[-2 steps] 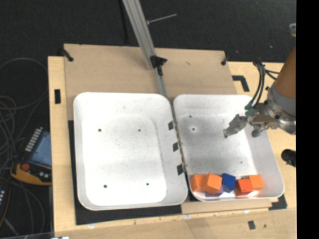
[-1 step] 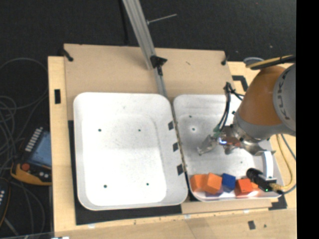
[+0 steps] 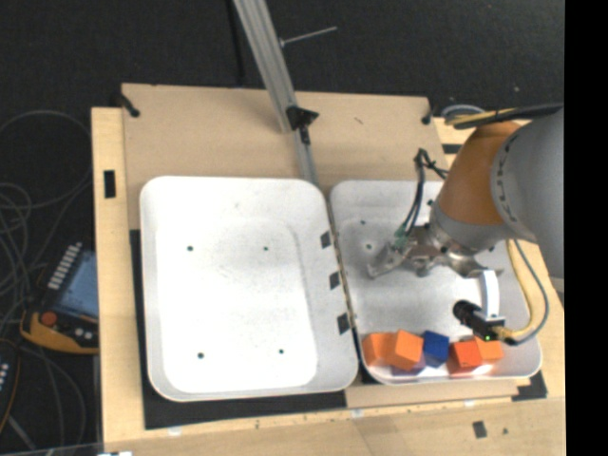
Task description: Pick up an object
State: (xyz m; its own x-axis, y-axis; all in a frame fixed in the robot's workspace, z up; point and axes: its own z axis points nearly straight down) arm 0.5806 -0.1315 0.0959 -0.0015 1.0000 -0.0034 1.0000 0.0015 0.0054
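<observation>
Hovering low over the right bin (image 3: 380, 207), the pincer (image 3: 385, 259) hangs above bare floor, its state impossible to tell; the orange blocks (image 3: 394, 349) and blue block (image 3: 435, 347) sit bunched against the near wall, well apart, probably slid there

Matt white plastic bins (image 3: 237, 283)

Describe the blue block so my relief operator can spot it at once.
Find the right-hand white bin, the one under the arm. Along its near edge sits a row of small blocks. The blue block is the only blue one, between an orange block and another orange block.
</observation>
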